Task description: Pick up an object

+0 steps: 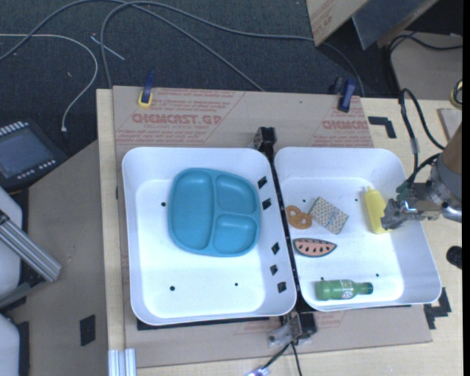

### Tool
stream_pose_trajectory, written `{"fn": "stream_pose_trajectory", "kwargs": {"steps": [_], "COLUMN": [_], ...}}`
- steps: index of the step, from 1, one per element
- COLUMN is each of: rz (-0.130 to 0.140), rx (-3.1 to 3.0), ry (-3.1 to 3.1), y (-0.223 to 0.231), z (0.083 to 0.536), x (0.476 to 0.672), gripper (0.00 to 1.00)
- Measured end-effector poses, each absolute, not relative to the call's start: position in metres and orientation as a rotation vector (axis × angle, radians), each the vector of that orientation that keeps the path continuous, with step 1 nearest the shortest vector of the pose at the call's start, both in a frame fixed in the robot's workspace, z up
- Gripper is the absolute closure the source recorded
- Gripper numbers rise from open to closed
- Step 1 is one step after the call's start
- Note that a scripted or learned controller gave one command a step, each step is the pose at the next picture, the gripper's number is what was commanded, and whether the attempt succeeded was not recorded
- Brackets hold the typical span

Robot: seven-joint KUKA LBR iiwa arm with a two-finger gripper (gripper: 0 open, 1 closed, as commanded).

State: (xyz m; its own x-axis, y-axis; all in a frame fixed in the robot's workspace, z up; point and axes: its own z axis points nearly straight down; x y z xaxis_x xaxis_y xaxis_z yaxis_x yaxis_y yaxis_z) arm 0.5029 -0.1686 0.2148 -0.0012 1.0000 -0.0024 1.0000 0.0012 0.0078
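Note:
The right bin (411,257) holds a yellow bottle-shaped toy (374,208), a pretzel (297,216), a patterned square packet (327,215), a watermelon slice (314,247) and a green bottle (343,289) lying on its side. My gripper (393,215) hangs at the right bin's right side, right next to the yellow toy. Whether it touches the toy I cannot tell. The arm's wrist (448,187) comes in from the right edge.
The left bin (147,279) carries a blue divided plate (214,211). A black clamp strip (273,213) runs between the two bins. Cables lie on the floor behind the bench, and a cardboard box (338,16) stands at the back.

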Motion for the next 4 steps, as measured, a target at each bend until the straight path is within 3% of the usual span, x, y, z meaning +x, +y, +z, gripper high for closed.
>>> {"fn": "stream_pose_trajectory", "kwargs": {"steps": [1,4], "rz": [0.005,0.003], "rx": [2.216,2.215], "ry": [2.218,2.228], "y": [-0.172,-0.032], "z": [0.260,0.238], "x": [0.508,0.578], "gripper": [1.00,1.00]}}
